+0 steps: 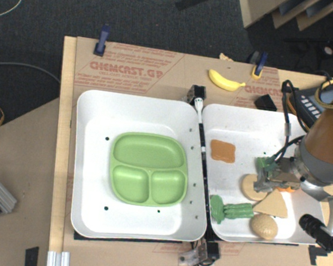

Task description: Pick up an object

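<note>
Tan and flat, the round disc (249, 185) lies in the right bin (240, 117), directly under the gripper (264, 182); it looks like the target, though that is a guess. Just beside it sit a tan wedge (274, 204) and a beige lumpy ball (264, 226). A green toy (232, 211) lies by the bin's near wall, and an orange square (222, 151) well apart toward the far side. Cannot tell whether anything is gripped. The disc is probably light, stiff play food with a smooth, slippery surface. Being so flat, it is best pinched across its edge. The left bin (96, 115) holds a green divided plate (148, 168). A banana (225, 80) rests on the cardboard behind.
</note>
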Robot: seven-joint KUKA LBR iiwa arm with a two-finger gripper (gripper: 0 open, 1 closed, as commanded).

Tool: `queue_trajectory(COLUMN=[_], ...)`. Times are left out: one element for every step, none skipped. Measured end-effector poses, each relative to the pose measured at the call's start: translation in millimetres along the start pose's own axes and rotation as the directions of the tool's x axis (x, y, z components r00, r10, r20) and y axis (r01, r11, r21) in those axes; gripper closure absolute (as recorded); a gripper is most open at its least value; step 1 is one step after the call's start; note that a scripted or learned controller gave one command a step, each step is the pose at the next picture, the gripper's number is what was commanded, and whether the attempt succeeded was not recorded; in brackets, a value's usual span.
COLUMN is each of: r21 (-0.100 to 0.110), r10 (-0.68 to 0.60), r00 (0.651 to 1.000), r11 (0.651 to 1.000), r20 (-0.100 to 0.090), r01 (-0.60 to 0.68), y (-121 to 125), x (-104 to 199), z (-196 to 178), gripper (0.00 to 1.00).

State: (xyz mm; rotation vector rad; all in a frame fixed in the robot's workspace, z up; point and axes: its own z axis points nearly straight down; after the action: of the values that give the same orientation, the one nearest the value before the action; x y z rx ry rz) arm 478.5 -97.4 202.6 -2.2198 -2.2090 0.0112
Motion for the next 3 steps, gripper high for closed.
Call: queue_trajectory(r21=[-0.009,-0.024,-0.013], r10=[0.000,-0.017,-0.013], r00=[1.000,1.000,1.000], r11=[1.000,1.000,1.000], r20=[0.002,-0.001,0.000], r01=[0.000,0.017,0.013], y=[1.3,3.1,0.1], x=[-31.8,66.9,144.2], z=[123.5,12.2,18.6], gripper=[1.00,1.00,1.00])
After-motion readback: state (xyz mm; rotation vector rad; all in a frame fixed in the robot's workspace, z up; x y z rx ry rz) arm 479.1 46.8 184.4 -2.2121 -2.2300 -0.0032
